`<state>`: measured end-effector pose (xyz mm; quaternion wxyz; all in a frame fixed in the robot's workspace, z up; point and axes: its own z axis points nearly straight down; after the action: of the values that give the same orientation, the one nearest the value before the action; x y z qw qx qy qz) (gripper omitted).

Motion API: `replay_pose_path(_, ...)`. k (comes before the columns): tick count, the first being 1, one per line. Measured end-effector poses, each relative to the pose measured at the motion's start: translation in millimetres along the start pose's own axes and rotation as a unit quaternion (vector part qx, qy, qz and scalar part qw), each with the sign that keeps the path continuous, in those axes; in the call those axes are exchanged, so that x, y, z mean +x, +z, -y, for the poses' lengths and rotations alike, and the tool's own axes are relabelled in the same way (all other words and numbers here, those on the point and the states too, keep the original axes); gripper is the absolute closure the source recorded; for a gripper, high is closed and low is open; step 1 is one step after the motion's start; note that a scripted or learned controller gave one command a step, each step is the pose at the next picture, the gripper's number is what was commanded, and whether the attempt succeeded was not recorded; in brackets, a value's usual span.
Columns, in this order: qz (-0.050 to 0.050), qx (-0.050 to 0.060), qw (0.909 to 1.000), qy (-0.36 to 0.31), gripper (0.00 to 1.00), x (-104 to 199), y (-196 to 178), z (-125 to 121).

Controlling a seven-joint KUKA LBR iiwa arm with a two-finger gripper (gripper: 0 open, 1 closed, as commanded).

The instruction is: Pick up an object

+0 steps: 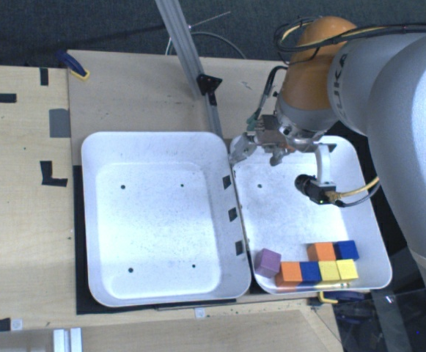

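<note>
Several small blocks lie together at the near edge of the right bin [289, 215]: a purple block [268, 261], two orange blocks [291, 271] [320, 252], two blue ones [310, 271] [345, 250] and two yellow ones [329, 270] [347, 269]. My gripper [259, 151] hangs over the far left corner of that bin, well away from the blocks. It looks open, with nothing between its fingers.
The left bin [154, 218] sits beside the right one, and their rims meet under the gripper. A slanted metal pole [187, 46] rises behind the bins. A black cable plug [311, 189] dangles from the wrist over the right bin.
</note>
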<state>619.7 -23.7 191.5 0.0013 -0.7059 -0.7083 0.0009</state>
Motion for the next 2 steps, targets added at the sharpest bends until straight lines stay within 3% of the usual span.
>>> replay_pose_path(1,-0.001,-0.002,1.0000,-0.002,0.00,50.6,-0.2,-33.6)
replay_pose_path(2,0.001,0.000,1.0000,0.001,0.00,59.4,-0.2,-12.8)
